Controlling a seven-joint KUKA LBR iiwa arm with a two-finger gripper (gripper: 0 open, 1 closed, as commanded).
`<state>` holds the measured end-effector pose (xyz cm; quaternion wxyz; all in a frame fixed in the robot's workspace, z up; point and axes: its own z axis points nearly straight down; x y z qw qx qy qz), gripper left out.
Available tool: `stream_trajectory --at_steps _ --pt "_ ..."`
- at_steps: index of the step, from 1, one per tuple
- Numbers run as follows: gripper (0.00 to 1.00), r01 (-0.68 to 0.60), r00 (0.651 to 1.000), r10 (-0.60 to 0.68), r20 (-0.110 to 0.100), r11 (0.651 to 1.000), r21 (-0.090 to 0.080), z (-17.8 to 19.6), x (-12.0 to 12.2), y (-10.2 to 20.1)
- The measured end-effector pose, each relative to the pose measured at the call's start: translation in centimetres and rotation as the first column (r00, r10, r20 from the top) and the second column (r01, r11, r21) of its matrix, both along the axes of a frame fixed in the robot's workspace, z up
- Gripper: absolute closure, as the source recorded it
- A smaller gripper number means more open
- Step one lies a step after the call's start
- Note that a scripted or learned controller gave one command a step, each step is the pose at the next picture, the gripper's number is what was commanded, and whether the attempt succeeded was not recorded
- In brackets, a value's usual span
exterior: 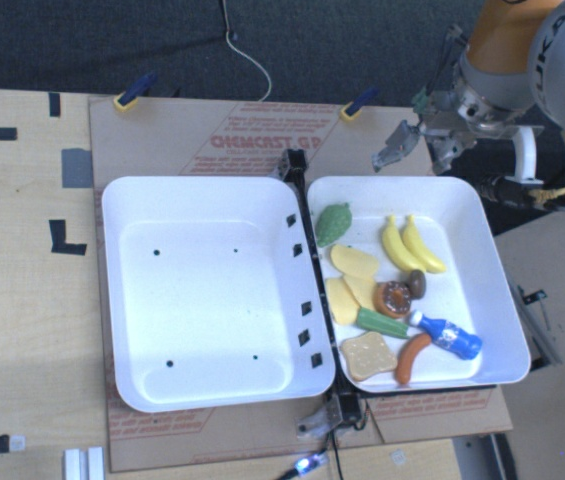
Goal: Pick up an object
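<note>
Gripper (424, 146) hangs in the upper right of the frame, above the far rim of the right bin (492, 258), nothing between its fingers; they look spread apart, though the slant and dark clutter around the wrist make that a best guess. All pickable items lie below it in the frame, in the right bin, so the coming move has to go down-frame and slightly left. Nearest candidate is the pair of bananas (409, 245), just below the gripper in the upper middle of the bin, long axes running from upper left to lower right, side by side and touching. Green leaf-shaped piece (333, 223) sits at the bin's upper left corner, close against the centre divider (302, 258), little room on that side. Yellow slices (352, 273) lie below it, overlapping. Further down: a round brown donut-like piece (396, 297), a green stick (380, 321), a blue bottle (450, 337), a sausage (410, 357) and a bread slice (367, 355) near the bottom rim, packed tight and touching one another. Bananas have bare white floor to their upper right and right, so they are likely the cleanest approach; fingers would need to close across their short width. Left bin (202, 288) holds nothing to pick.
</note>
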<state>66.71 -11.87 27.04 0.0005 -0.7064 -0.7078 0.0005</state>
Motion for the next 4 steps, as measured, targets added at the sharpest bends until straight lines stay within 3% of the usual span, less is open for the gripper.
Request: stream_trajectory --at_steps 1,2,3,4 --pt "0.0 0.001 1.0 -0.001 -0.008 1.0 0.002 -16.5 -0.1 -0.3" --pt "1.0 -0.002 1.0 0.002 0.001 1.0 0.0 -14.6 0.1 -0.3" --pt "1.0 -0.008 1.0 0.008 0.011 1.0 0.002 -5.1 0.3 7.2" --pt "1.0 -0.005 1.0 0.005 0.002 1.0 0.002 -4.1 0.1 12.4"
